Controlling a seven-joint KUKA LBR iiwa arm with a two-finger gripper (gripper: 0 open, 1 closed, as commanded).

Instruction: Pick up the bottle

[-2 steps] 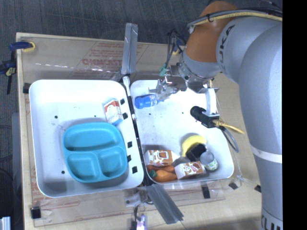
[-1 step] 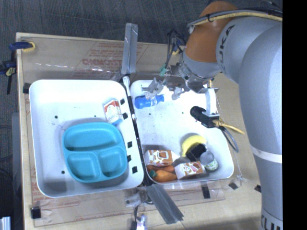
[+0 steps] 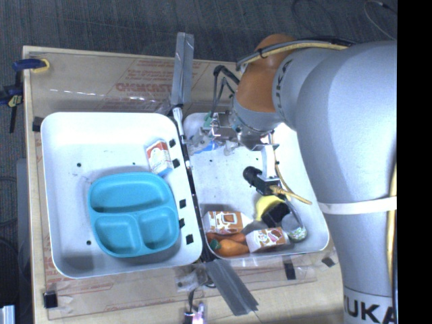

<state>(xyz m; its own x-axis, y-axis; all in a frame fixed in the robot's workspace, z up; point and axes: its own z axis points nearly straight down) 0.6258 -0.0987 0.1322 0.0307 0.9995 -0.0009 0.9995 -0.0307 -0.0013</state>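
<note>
The bottle (image 3: pixel 275 237) lies on its side along the front wall of the right bin (image 3: pixel 223 181). It is small, with a red and white label and a greenish cap pointing right. My gripper (image 3: pixel 210 131) is down at the bin's far left corner, well away from the bottle and close to the divider between the bins. A pale rounded thing (image 3: pixel 194 123) sits just left of the gripper in that corner. The grey arm covers the bin's right side.
Beside the bottle lie a brown carton (image 3: pixel 223 221) and an orange carrot (image 3: pixel 228 247), with a yellow and black thing (image 3: pixel 273 208) just behind them. The left bin (image 3: pixel 67 147) holds a blue divided tray (image 3: pixel 133 214) and a small red-labelled packet (image 3: pixel 158 156).
</note>
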